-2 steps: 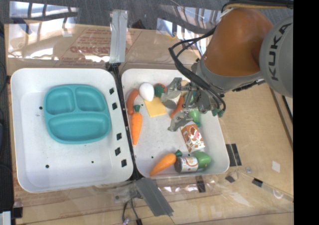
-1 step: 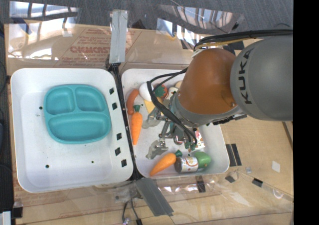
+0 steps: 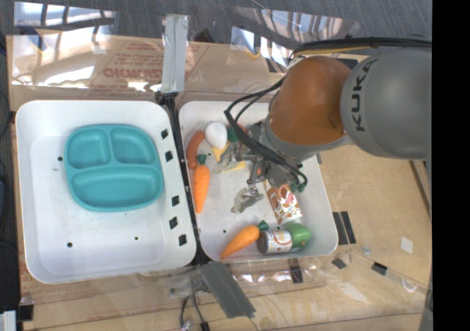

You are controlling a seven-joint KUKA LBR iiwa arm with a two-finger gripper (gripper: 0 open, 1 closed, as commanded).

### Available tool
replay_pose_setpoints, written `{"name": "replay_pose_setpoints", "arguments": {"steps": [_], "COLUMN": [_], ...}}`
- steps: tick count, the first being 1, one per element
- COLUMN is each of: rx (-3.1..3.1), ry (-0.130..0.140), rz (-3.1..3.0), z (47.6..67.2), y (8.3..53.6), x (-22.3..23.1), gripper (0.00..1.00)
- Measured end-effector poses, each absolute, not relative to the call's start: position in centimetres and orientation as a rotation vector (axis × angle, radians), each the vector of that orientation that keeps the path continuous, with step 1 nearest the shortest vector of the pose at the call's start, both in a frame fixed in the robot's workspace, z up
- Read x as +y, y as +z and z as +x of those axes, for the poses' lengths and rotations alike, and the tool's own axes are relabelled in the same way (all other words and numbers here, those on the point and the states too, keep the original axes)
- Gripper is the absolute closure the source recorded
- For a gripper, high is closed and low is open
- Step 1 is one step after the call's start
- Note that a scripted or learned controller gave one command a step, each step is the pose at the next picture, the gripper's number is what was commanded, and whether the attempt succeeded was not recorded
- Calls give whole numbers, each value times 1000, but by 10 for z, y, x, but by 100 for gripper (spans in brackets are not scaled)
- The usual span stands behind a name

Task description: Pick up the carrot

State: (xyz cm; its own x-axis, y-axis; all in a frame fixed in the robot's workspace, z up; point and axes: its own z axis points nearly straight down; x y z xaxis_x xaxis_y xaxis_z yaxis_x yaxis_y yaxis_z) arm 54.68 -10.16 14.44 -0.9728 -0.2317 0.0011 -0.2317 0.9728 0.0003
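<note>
Nearest my camera, a tapered orange plastic carrot [image 3: 240,241] lies against the front wall of the right-hand shallow white bin [image 3: 323,197], beside a small green-capped bottle [image 3: 285,239]. A second orange carrot [image 3: 200,187] rests along the divider, where a grasp looks cramped. Above them my metal claw [image 3: 250,188] hangs over bare bin floor with nothing visibly in it; I cannot tell how far it is parted. Across the divider, a teal sectioned plate [image 3: 114,166] sits in the left bin [image 3: 37,197].
</note>
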Motion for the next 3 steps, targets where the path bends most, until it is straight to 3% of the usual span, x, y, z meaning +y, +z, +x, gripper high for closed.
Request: {"name": "replay_pose_setpoints", "arguments": {"steps": [1,2,3], "rx": [-3125,-3140,-3106], "ry": [-2,2,2], "rz": [322,184,496], "z": [493,565,606], "y": [91,95,93], "x": [-103,-96,-105], "gripper": [0,0,0]}}
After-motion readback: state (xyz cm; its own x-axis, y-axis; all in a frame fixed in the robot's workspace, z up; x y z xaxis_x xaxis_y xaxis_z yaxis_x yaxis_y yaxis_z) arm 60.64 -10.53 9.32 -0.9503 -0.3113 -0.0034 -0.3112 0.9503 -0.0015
